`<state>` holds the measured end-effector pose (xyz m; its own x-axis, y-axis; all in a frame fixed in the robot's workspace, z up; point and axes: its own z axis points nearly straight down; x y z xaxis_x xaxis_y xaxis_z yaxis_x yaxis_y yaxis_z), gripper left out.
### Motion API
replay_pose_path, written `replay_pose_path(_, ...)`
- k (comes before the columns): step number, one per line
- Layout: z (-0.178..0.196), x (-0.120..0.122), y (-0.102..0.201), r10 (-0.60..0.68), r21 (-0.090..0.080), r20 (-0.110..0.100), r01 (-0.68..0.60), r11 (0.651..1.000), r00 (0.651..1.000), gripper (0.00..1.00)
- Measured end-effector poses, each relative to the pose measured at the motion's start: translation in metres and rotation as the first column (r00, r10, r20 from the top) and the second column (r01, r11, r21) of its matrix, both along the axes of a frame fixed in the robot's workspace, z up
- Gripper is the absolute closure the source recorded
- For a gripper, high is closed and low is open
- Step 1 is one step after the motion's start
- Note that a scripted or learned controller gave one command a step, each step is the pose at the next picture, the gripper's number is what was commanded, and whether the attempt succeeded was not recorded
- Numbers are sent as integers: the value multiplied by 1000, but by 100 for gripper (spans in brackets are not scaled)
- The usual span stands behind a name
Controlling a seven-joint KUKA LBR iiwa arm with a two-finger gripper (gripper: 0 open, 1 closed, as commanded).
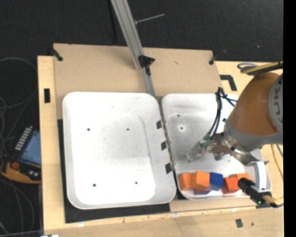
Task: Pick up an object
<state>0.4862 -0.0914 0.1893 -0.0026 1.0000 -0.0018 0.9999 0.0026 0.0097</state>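
Several blocks lie along the near wall of the right bin (187, 107): an orange block (189, 181), a second orange block (202, 178) raised a little behind it, a blue block (216, 180) and a further orange block (231, 183). My gripper (196, 153) hangs over the middle of the right bin, just above and behind the blocks, tilted to the left. Nothing shows between its fingers. The arm's orange band (256, 107) and wrist cover the bin's right side.
The left bin (113, 147) lies beside the right one, joined by black clips (164, 144) along the shared edge. A slanted metal rail (133, 33) rises from behind the bins. Cables and a handheld pendant (24, 157) lie off the bench at left.
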Motion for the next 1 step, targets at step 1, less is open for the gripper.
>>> replay_pose_path(1,83,0,85,8,5,0,-8,1000,1000,0)
